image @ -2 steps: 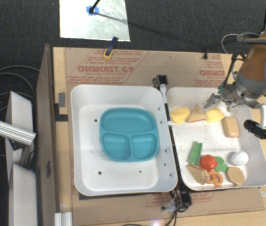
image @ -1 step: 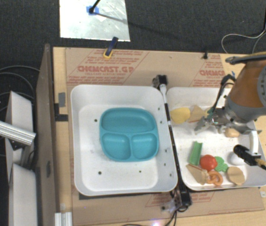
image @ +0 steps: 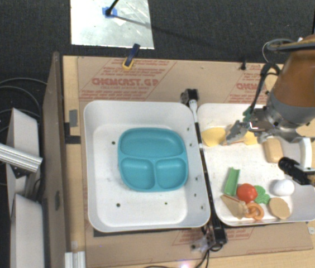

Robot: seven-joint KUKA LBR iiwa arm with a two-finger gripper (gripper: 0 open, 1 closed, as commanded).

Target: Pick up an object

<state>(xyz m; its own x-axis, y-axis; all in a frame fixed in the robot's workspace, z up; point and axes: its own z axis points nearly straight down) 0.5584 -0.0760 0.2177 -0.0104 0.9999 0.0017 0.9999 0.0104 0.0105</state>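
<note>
My gripper (image: 236, 134) hangs low over the back left part of the right bin (image: 314, 205). It sits above a pale yellow piece (image: 213, 135) whose other end (image: 251, 139) shows on the gripper's right side. A tan bread-like piece (image: 272, 149) lies just to the right of it. Toward the front of the bin lie a green block (image: 232, 180), a red tomato (image: 247, 192) on a green leaf (image: 261, 195), a white egg (image: 283, 187), a round tan biscuit (image: 279, 207), an orange ring (image: 254, 211) and a tan wedge (image: 234, 205).
The left bin (image: 107, 205) holds a blue divided plate (image: 152, 158). A black and white part (image: 295, 170) juts over the right bin's right side. The grey arm with its orange band (image: 302, 77) comes in from the right, over the bench's brown board (image: 146, 77).
</note>
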